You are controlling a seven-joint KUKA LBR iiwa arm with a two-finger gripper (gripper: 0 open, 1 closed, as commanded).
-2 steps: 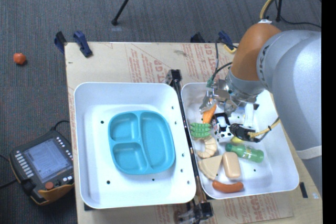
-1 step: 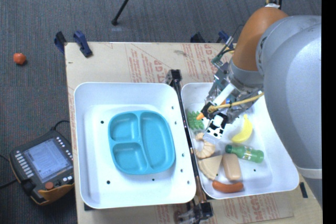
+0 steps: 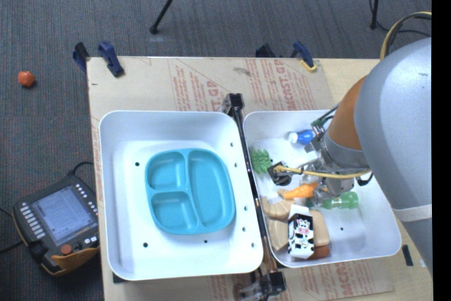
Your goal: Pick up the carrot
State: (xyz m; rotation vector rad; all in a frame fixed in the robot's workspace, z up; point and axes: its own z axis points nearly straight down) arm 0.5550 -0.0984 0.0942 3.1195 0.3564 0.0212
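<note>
Now arm over R bin (image 3: 384, 240), wrist above carrot (image 3: 297, 191), presumably lining up grasp; jaws state: can't tell.

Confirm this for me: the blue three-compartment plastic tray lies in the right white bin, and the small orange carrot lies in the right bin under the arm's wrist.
One detail is wrong. The camera view shows the blue three-compartment plastic tray in the left white bin, not the right. The rest holds: the small orange carrot lies in the right white bin, under the arm's wrist.
</note>
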